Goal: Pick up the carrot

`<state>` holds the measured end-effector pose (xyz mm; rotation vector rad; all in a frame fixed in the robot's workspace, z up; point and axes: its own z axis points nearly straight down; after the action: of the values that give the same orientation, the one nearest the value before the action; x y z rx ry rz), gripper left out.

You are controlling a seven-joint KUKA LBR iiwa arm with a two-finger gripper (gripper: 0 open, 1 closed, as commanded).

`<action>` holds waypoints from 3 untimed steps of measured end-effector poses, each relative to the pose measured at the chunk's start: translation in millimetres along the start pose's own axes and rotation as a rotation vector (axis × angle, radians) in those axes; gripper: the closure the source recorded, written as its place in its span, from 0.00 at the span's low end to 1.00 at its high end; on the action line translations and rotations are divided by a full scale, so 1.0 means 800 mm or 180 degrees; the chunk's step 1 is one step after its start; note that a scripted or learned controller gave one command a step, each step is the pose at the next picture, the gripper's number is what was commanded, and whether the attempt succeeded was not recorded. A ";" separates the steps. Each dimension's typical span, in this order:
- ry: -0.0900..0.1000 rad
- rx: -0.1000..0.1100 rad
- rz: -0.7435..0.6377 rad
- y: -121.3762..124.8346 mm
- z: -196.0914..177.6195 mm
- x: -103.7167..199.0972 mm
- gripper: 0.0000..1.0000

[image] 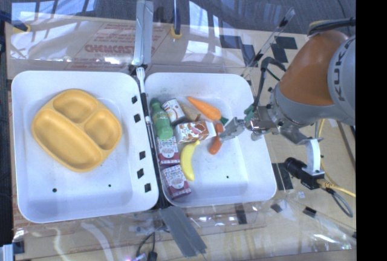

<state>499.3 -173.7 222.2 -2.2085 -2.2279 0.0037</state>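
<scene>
Gripper [228, 130] state unclear (cannot tell) | carrot [204, 107] just beside, mid right bin [257, 190] | right half open

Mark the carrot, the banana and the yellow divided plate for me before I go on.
carrot [204, 107]: camera view, middle of its orange body.
banana [188, 160]: camera view, middle of its curved yellow length.
yellow divided plate [77, 128]: camera view, central ridge between compartments.
</scene>
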 end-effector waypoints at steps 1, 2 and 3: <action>-0.0005 -0.0005 -0.0184 0.111 0.040 -0.045 0.00; -0.0009 -0.0014 -0.1001 0.199 0.162 -0.043 0.00; -0.0010 -0.0006 -0.1022 0.200 0.149 -0.042 1.00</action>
<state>658.7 -205.4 102.2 -1.8260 -2.5547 0.0037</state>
